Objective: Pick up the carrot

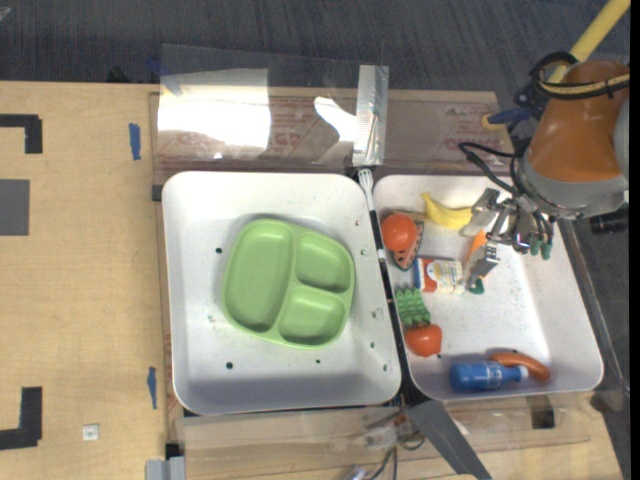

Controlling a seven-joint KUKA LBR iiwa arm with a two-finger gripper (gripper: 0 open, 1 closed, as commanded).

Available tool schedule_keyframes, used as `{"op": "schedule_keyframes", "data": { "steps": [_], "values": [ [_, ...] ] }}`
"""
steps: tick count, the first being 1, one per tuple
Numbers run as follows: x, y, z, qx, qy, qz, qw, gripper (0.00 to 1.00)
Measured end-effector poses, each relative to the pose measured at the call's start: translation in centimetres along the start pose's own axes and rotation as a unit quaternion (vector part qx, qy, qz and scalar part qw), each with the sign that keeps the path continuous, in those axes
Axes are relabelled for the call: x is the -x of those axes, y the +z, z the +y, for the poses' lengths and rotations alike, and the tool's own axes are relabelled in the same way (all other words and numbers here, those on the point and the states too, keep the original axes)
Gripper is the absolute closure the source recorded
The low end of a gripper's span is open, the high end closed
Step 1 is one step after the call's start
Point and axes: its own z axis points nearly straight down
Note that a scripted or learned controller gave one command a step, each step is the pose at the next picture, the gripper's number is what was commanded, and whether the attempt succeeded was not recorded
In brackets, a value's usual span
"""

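Inspecting the right bin [585, 353], I find the gripper [488, 240] hanging low over its upper half, the arm coming in from the right with its orange band [580, 118] above the wrist. I cannot tell whether the gripper is open or closed; the metal parts blur together, and I see nothing that I could call held.

The carrot [520, 363] lies well below the gripper, near the bin's bottom wall, on its side and touching the blue bottle [478, 374] to its left. That crowding matters: I judge a grasp would need to come from the carrot's free right end, or the bottle gets nudged.

Just left of the gripper sit a yellow banana [445, 211] and a small white carton [440, 274]; further left is an orange-red round fruit [399, 234]. Below and left are a green toy piece [412, 306] and a red tomato [424, 340].

The left bin [190, 368] holds a green divided plate [288, 282], well apart from the gripper.

Assessment: pick not yet made; gripper must travel down toward the carrot
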Motion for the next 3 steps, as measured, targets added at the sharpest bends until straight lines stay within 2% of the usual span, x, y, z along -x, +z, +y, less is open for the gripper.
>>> {"op": "schedule_keyframes", "data": {
  "steps": [1, 2, 3],
  "values": [
    [4.4, 4.7, -1.6, 0.003, 0.004, -0.007, 1.0, 0.0],
    [0.3, 4.5, -2.5, 0.003, 0.057, -0.018, 0.9982, 0.0],
    [2.9, 4.5, -1.9, 0.001, 0.043, -0.013, 0.999, 0.0]
  ]
}}
